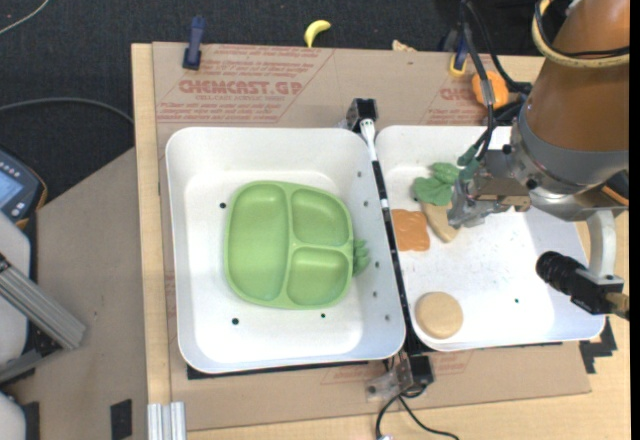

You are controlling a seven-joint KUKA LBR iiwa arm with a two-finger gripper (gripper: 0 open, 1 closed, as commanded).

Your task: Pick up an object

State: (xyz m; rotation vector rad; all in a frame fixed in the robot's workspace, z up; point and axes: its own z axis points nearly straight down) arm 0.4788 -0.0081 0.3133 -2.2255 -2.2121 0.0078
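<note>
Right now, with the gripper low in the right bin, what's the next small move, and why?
Probably close and lift slightly. The gripper sits low over the tan piece, beside the green leafy item and orange block. Whether anything is between the fingers can't be told; a small lift would show it.

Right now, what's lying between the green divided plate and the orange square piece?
In the camera view, the black divider strip where both bins meet lies between the plate and the orange piece.
</note>
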